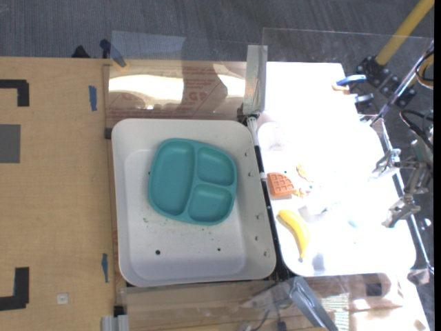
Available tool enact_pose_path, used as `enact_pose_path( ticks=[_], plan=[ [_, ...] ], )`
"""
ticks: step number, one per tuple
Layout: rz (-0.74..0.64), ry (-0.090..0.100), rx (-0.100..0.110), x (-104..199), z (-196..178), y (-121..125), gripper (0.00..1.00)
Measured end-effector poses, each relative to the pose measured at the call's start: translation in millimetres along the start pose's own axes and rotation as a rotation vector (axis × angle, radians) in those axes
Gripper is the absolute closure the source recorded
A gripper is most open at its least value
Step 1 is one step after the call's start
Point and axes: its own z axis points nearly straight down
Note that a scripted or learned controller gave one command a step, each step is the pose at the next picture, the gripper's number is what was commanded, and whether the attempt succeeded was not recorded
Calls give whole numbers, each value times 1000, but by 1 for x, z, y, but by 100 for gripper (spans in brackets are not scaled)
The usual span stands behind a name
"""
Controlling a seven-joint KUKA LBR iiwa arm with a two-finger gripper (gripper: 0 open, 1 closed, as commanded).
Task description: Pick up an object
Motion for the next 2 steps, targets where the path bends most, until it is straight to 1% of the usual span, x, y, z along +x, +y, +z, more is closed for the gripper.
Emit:
enact_pose_path(
  ticks=[1, 2],
  plan=[
    [-7, 5, -3, -59, 55, 9, 0],
    [-5, -2, 0, -60, 51, 7, 0]
  ],
)
